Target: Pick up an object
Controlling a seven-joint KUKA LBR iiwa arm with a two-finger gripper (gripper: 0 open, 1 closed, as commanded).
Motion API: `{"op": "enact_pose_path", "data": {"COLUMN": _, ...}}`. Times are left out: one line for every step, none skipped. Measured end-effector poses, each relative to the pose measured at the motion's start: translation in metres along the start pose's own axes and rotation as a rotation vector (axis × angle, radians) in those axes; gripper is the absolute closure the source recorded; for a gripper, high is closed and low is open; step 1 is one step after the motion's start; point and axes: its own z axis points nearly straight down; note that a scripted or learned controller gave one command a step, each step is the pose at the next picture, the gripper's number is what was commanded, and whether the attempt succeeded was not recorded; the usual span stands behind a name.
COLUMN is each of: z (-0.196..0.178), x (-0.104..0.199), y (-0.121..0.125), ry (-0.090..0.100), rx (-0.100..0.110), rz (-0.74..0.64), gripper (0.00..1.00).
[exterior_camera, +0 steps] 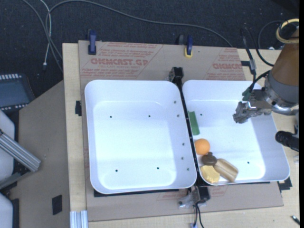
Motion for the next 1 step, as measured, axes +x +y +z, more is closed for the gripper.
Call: {"op": "enact_pose_path", "data": {"z": -0.0048, "x": 0.0576, "y": 0.0180, "ry": 0.002, "rx": 0.004, "rz": -0.005, "gripper": 1.00}}
